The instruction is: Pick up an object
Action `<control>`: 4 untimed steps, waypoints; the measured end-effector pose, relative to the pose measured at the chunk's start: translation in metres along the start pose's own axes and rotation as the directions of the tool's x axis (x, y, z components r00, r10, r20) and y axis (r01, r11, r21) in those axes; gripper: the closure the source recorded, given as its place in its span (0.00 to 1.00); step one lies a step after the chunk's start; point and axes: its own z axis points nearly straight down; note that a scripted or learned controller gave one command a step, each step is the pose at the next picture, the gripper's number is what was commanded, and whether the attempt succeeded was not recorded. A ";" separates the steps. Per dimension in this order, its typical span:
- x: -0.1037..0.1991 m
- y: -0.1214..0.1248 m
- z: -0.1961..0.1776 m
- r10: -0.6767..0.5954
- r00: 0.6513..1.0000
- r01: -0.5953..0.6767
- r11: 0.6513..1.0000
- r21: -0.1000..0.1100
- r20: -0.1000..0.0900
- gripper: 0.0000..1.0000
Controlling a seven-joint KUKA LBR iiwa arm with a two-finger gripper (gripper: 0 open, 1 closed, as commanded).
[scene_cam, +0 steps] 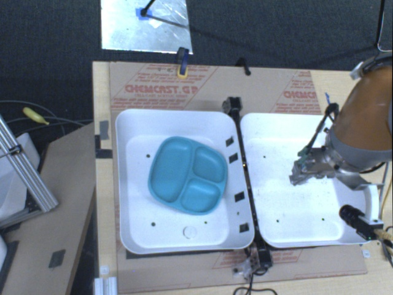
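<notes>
1. Camera view, layout: two shallow white bins sit side by side on the desk. The left bin holds a blue divided plate, lying flat near the bin's middle, its three compartments facing up.
2. Camera view, arm: the grey arm with its orange band reaches in from the right. The claw hangs low over the right bin, well apart from the plate; no object sits between claw and bin floor.
3. Claw state: whether it is spread or pressed together cannot be told; nothing is seen pinched in it.
4. Step in hand, as a judgement: the approach, with no grasp made yet.
5. Next move, as a judgement: the claw must cross the divider to the left bin, descend over the plate's raised rim or a compartment wall, and close there, since the flat faces offer little purchase.
</notes>
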 end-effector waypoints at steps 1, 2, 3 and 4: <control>0.061 0.002 -0.062 -0.004 1.000 0.004 1.000 -0.003 -0.001 1.00; 0.191 0.001 -0.041 -0.009 1.000 0.009 1.000 0.005 -0.003 1.00; 0.183 0.002 -0.053 0.001 1.000 -0.001 1.000 0.002 -0.001 1.00; 0.190 0.029 0.150 0.007 1.000 -0.007 1.000 0.010 0.003 1.00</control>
